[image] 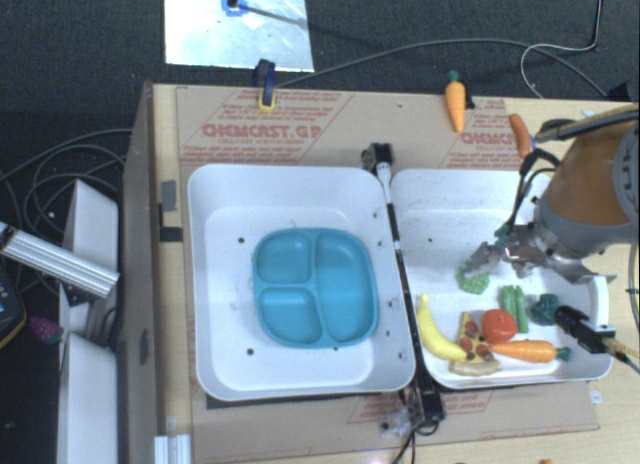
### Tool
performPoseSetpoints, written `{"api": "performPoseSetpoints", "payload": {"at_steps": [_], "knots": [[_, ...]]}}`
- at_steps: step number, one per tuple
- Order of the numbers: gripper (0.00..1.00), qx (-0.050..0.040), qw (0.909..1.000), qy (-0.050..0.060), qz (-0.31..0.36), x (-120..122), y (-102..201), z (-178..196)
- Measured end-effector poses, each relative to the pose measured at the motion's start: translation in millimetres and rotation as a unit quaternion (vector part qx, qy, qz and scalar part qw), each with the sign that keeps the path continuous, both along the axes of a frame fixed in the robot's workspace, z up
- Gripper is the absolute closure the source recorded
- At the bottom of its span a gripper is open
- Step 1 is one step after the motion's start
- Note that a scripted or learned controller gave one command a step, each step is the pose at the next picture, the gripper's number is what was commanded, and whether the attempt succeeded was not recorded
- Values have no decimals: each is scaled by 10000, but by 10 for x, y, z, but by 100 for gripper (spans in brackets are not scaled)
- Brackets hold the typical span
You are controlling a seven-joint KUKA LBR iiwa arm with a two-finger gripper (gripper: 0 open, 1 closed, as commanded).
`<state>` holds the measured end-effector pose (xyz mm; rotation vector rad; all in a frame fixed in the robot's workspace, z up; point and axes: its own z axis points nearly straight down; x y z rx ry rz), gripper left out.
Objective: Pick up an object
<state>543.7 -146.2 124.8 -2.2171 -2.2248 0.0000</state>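
1. Left bin (215,252): held a blue divided plate (315,287) near its centre.
2. Right bin (440,202): toy food was gathered toward its near edge, namely a banana (437,330), a pizza slice (474,344), a tomato (499,325), a carrot (524,350) and green beans (513,303).
3. Green leafy piece (474,277): lay mid-bin, just beside the gripper tip.
4. Gripper (497,252): was low over the right bin, reaching in from the right edge; whether its fingers were apart or together could not be told.
5. Bench board (300,127): a second carrot (456,104) lay past the bins' far edge.
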Motion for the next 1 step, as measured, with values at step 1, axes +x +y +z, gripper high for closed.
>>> {"api": "performPoseSetpoints", "payload": {"at_steps": [1], "knots": [[0,-3,10000,-6,-2,125,170,-407]]}}
